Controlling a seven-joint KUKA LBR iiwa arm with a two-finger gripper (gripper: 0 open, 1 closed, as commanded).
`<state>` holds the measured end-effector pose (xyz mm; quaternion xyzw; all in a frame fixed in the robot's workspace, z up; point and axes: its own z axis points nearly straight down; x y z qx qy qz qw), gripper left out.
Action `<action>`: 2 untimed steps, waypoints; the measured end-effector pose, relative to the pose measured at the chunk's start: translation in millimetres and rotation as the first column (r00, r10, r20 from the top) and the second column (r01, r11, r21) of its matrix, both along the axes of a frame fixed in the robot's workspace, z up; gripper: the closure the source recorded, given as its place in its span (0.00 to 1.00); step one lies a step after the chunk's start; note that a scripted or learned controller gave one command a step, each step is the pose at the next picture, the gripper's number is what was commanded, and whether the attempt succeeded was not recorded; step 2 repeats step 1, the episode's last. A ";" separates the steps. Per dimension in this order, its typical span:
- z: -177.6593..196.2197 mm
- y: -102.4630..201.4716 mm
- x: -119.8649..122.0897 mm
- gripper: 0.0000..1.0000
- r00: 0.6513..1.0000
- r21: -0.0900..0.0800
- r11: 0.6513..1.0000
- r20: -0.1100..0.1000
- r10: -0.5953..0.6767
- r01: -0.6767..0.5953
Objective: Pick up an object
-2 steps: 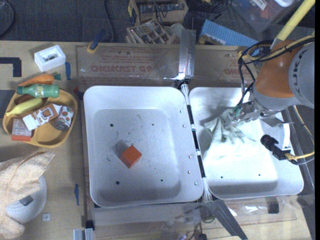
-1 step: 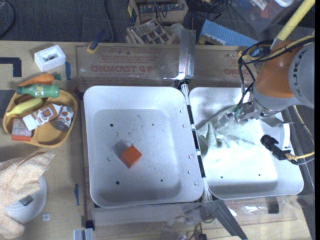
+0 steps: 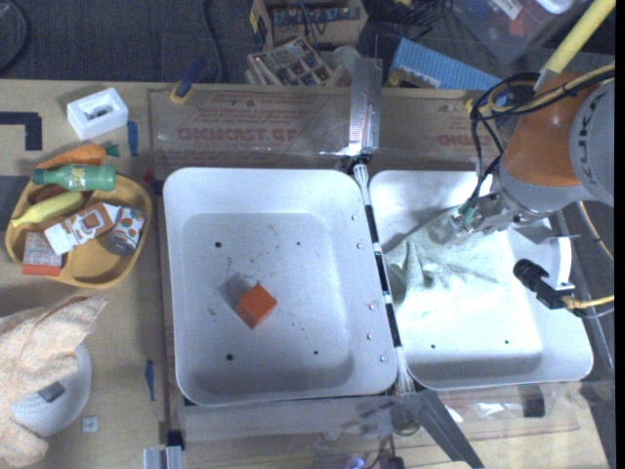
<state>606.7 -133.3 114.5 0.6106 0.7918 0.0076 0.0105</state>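
Orange block (image 3: 257, 306) sits alone in the left bin (image 3: 195, 198), corners turned diamond-wise. Farther back, the gripper (image 3: 459, 221) hangs over a pale cloth (image 3: 439, 262) in the right bin (image 3: 557, 355); the block lies at its eight o'clock, well apart. Its grip I cannot tell.

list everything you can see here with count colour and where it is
bins: 2, white, side by side on the bench
block: 1, orange, on the floor of the left bin
cloth: 1, pale green, crumpled in the upper part of the right bin
bowl: 1, yellow, on the bench left of the bins, holding small packets
bottle: 1, green, lying across the bowl's top edge
box: 1, white, on the bench above the bowl
towel: 1, beige, at the bottom left corner
arm: 1, grey with an orange band, over the right bin
gripper: 1, dark, over the cloth
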 end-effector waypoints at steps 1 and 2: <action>0.0 0.1 0.0 0.00 1.000 0.000 1.000 0.000 0.001 -0.001; 0.0 0.1 0.0 0.00 1.000 0.000 1.000 0.000 0.001 -0.001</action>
